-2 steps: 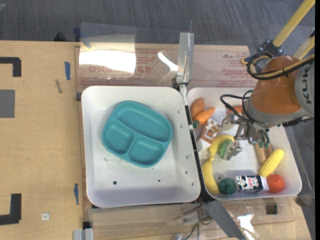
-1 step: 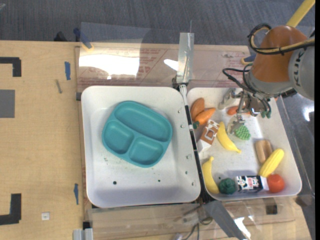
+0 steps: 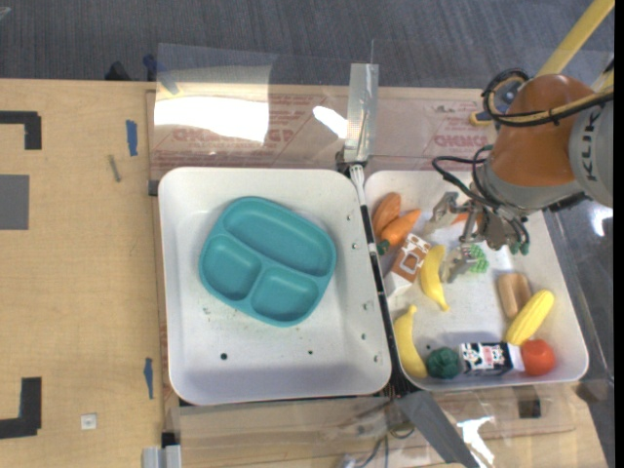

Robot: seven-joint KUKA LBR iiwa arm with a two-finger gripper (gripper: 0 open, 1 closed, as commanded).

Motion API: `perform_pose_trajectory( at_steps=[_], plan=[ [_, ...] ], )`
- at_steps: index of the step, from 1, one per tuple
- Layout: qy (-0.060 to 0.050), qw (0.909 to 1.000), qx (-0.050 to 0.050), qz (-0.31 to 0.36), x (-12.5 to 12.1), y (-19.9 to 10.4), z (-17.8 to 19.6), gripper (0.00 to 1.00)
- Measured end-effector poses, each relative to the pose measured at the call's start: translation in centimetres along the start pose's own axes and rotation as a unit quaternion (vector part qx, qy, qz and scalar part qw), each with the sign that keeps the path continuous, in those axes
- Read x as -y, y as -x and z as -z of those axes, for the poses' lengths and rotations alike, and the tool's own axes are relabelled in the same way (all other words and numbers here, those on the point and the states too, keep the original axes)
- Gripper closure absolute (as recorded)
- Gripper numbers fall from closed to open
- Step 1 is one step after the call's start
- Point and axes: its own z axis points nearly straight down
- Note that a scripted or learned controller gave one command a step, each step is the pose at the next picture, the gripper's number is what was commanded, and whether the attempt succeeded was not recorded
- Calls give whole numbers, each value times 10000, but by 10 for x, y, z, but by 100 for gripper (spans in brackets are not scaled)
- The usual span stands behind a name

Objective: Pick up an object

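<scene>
My gripper (image 3: 469, 234) hangs over the middle of the right bin (image 3: 570, 291), below the orange wrist band. Just under it lie a small green item (image 3: 475, 262) and a yellow banana (image 3: 432, 277). Left of the gripper are two orange carrots (image 3: 392, 218) and a small brown-and-white carton (image 3: 411, 257). I see nothing held in the gripper.
The right bin also holds a second banana (image 3: 409, 340), a dark green lump (image 3: 445, 362), a black-and-white carton (image 3: 487, 357), a red ball (image 3: 539, 357), a yellow piece (image 3: 530, 317) and a tan roll (image 3: 511, 291). A teal divided plate (image 3: 267, 259) lies in the left bin (image 3: 185, 359).
</scene>
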Motion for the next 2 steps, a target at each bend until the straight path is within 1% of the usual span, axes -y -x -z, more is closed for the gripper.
perform_pose_trajectory(
  at_steps=[1, 2],
  plan=[
    [-14, 9998, 4, 192, -42, -18, 1, 0],
    [-3, 9999, 17, 134, -46, -53, 2, 0]
  ],
)
